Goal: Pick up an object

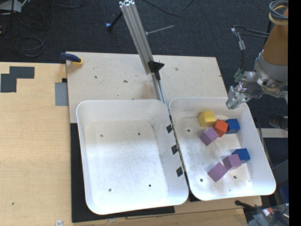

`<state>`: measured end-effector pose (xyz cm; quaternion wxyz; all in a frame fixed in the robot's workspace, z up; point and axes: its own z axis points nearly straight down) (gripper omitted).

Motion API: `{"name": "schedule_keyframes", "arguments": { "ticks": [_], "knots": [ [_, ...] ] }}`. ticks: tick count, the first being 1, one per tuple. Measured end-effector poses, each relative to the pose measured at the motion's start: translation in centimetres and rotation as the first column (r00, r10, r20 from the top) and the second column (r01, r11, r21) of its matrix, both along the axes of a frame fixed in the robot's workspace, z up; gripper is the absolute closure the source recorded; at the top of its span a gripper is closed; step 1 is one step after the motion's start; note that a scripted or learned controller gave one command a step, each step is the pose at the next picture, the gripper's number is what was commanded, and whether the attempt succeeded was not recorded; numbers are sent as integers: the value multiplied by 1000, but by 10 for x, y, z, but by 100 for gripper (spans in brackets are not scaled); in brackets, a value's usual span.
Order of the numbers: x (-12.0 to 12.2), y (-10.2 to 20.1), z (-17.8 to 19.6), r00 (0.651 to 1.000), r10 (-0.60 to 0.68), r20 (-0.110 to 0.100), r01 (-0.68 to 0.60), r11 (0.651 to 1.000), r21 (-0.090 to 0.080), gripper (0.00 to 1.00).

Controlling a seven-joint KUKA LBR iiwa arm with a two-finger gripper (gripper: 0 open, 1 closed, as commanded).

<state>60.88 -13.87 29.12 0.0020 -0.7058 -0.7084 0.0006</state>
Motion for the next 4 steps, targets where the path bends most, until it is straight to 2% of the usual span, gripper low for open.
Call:
{"name": "schedule_keyframes", "arguments": {
  "ticks": [1,2,3,4],
  "knots": [
    [-3,46,-18,1000,0,-1,0,1000,0,100],
    [-17,89,-22,1000,1,-1,-1,1000,0,100],
    [-32,147,-27,1000,1,-2,-1,1000,1,100],
    [-37,202,-49,1000,1,-3,-1,1000,0,100]
  ]
}}
